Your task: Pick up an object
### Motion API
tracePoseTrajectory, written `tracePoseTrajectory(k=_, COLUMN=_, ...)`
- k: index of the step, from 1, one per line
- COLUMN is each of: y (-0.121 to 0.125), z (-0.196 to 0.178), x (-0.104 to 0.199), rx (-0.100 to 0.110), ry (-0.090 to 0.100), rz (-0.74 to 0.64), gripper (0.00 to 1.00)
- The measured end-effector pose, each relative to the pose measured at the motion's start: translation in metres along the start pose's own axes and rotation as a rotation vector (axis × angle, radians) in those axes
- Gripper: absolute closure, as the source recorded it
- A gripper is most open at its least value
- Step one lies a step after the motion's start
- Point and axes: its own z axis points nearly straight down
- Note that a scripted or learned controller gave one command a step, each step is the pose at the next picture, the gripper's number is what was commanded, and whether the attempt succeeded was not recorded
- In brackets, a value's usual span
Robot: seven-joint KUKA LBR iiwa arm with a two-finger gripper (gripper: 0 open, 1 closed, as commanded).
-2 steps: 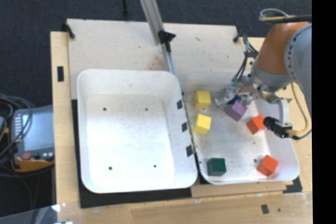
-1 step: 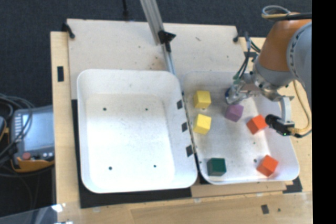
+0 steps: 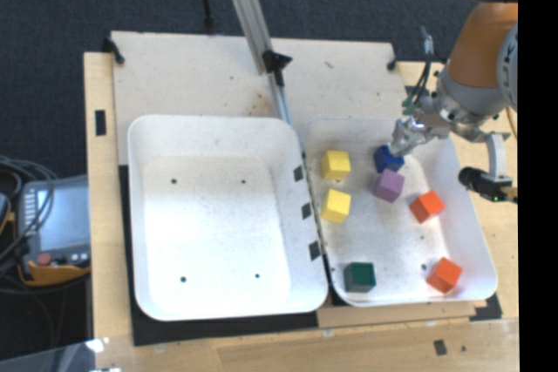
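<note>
Seven small blocks lie in the right bin (image 3: pixel 466 213) in your overhead camera view: two yellow, two orange, one green, one purple block (image 3: pixel 390 185) and one blue block (image 3: pixel 387 158). The gripper (image 3: pixel 403 139) sits just above the blue block, at its upper right edge. You cannot tell its finger state.

Two bins sit side by side on the bench (image 3: pixel 100 187). The right bin (image 3: pixel 471 222) holds seven blocks; the gripper (image 3: pixel 403 138) is over the rear block (image 3: pixel 387 158). Another block (image 3: pixel 358 276) lies near the front edge.
</note>
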Motion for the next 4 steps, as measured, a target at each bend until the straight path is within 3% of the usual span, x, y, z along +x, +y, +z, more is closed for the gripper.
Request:
tracePoseTrajectory(k=1, y=0.001, z=-0.029, x=-0.001, rx=0.003, ry=0.001, rz=-0.002, gripper=1.00)
tracePoseTrajectory(k=2, y=-0.009, z=-0.029, x=0.051, rx=0.009, ry=0.001, rz=-0.002, gripper=1.00)
tracePoseTrajectory(k=4, y=0.000, z=-0.021, x=0.148, rx=0.007, ry=0.002, rz=-0.003, gripper=1.00)
